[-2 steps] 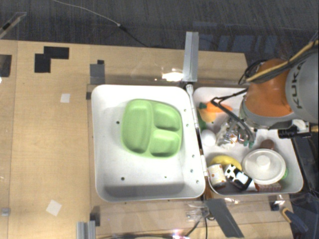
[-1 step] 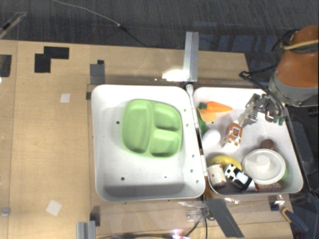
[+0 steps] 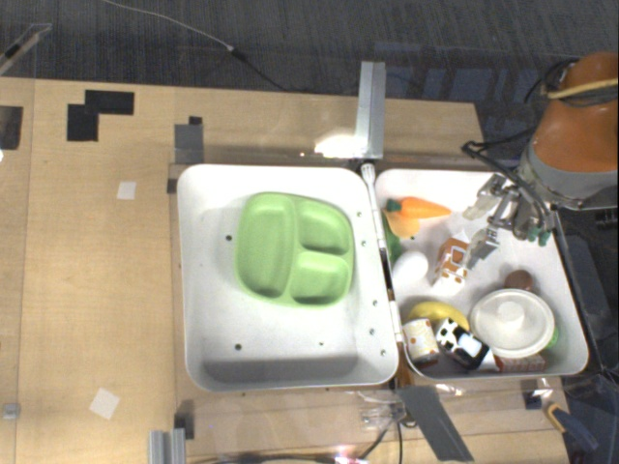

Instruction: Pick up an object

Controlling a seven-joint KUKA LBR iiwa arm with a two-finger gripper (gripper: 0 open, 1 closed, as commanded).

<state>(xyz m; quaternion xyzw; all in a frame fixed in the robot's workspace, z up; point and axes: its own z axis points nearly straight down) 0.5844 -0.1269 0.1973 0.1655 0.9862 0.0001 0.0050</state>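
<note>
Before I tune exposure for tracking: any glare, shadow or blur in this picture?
Camera view: a blown-out glare patch on the wooden bench behind the bins; soft shadow along the near wall of the left white bin; the pincer looks slightly smeared; the green divided plastic tray is evenly lit.

A light wooden table (image 3: 87, 288) is seen under both white bins, with a few black squares (image 3: 97, 112) stuck near its far left corner and dark carpet beyond. A thin cable (image 3: 145, 13) is trailed across that carpet, and a grey metal post (image 3: 370, 109) is fixed upright between the bins.
</note>
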